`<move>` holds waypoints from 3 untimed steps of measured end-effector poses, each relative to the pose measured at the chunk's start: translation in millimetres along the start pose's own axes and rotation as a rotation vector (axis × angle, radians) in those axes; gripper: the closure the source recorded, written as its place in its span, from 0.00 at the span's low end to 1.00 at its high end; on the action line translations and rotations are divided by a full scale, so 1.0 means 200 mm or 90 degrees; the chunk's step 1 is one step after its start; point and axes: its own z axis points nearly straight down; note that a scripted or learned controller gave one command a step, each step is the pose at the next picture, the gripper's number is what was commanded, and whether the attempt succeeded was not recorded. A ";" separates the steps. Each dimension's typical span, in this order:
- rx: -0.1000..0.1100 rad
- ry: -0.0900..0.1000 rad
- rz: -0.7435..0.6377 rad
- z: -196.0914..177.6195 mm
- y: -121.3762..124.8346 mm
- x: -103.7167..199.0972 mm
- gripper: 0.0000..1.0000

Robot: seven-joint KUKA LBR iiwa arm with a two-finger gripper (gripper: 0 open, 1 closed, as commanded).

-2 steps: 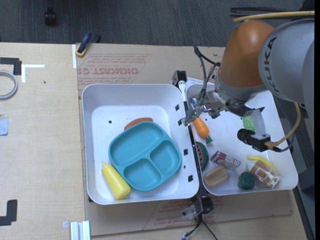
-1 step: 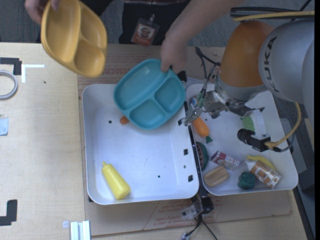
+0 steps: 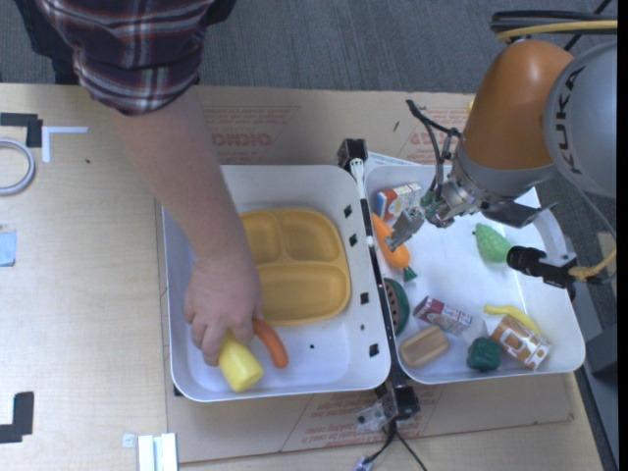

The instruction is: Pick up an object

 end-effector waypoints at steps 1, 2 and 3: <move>0.000 0.000 0.000 0.00 0.00 0.00 0.00; 0.000 0.000 -0.069 0.00 -0.12 0.18 0.00; 0.000 0.000 -0.069 0.00 -0.12 0.18 0.00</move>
